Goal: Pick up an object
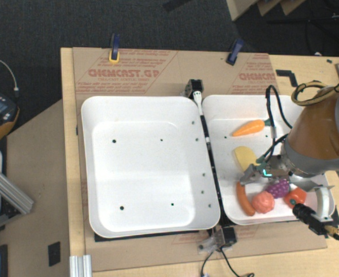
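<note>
Toys cluster in the right bin (215, 111): an orange carrot (248, 128) toward its far side, a pale yellow piece (244, 155) nearer the middle, and along the near wall an orange-red sausage shape (245, 199), a pink round fruit (263, 202), a purple grape bunch (279, 186) and a small red-orange piece (296, 195). The arm (319, 134) reaches in from the right over this bin, and its gripper (257, 173) sits low just above the sausage shape and beside the grape bunch, close under the yellow piece. Whether it is parted or closed, or has hold of anything, I cannot tell. Beside it on the surface (77, 68), the left bin (88, 111) shows bare white.
</note>
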You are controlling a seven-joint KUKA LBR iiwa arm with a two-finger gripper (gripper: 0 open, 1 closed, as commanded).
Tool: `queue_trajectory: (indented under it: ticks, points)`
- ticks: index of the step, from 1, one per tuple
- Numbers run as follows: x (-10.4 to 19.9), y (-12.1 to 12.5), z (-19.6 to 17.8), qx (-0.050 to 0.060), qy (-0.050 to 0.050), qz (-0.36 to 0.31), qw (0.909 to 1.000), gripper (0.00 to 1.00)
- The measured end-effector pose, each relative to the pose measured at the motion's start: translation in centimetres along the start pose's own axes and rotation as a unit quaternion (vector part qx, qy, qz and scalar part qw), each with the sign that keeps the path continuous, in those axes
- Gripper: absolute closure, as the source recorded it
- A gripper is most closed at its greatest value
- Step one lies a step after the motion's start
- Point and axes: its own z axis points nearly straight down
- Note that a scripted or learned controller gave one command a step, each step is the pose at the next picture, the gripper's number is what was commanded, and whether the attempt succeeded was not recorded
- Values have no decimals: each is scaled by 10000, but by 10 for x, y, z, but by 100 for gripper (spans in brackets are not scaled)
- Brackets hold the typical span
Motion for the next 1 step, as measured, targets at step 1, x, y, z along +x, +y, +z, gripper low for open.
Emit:
queue_trajectory:
  ticks: [1]
  points:
    - [0,0,-10,-11,-6,-2,10000,100]
